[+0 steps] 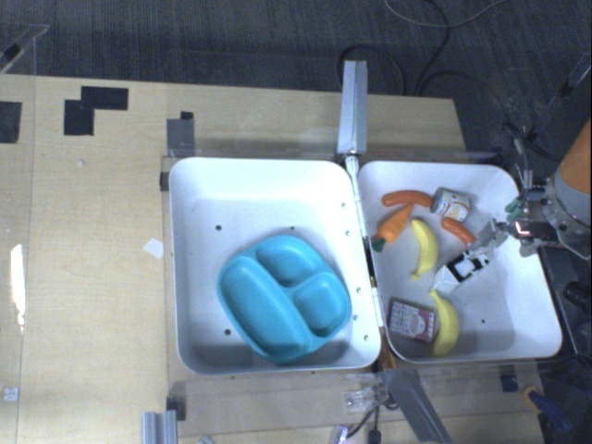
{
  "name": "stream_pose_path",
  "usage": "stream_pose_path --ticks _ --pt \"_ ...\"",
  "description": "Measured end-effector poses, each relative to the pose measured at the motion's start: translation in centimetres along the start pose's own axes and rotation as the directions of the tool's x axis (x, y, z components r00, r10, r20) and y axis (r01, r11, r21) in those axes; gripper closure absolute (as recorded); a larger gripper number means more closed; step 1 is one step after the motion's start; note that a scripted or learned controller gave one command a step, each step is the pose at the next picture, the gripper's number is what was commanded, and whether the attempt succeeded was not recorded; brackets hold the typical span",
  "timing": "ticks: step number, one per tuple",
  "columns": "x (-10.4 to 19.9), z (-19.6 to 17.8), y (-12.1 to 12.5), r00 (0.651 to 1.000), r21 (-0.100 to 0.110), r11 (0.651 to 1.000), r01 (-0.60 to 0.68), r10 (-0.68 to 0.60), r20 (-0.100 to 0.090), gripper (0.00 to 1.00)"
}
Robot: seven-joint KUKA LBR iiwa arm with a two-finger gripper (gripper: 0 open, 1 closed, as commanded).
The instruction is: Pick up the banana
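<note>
Camera view
Bench: a pale wooden bench top (92, 248) bearing two shallow white bins side by side, with a grey metal bar (352, 109) standing behind the seam between them.
Left bin: the white plastic left bin (199, 202) holds a turquoise plastic divided plate with three compartments (284, 296), lying toward the bin's near right part.
Right bin: the white plastic right bin (527, 313) holds the fruit and the small items.
Task's thing: a yellow curved banana (424, 246) lies near the middle of the right bin, left of the gripper and apart from it, its upper end just beside the carrot.
Second banana: another yellow banana (445, 322) lies at the bin's near edge, touching the right side of a small dark red packet (411, 321).
Carrot: an orange carrot with a green tip (393, 227) lies slanted near the bin's left wall.
Sausage: a reddish-orange sausage-shaped item (407, 197) lies along the far part of the bin, above the carrot.
Can: a small grey tin can (451, 202) lies on its side just right of the sausage, with a short orange piece (457, 230) below it.
Arm: the grey arm with an orange band (573, 178) reaches in over the bin's right rim.
Gripper: the black and white two-finger gripper (465, 266) hangs low over the bin floor, right of the middle banana.
Fingers: too small and blurred here; I cannot tell how they stand, and nothing shows between them.
</note>
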State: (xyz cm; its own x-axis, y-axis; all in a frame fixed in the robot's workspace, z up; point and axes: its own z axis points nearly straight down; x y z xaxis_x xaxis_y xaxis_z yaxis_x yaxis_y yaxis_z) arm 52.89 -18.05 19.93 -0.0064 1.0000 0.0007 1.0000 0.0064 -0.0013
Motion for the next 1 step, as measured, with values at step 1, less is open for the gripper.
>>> stream_pose_path --ticks 1 --pt "6.23 9.64 -4.12 0.988 0.001 0.988 -0.155 0.155 0.0 0.0"
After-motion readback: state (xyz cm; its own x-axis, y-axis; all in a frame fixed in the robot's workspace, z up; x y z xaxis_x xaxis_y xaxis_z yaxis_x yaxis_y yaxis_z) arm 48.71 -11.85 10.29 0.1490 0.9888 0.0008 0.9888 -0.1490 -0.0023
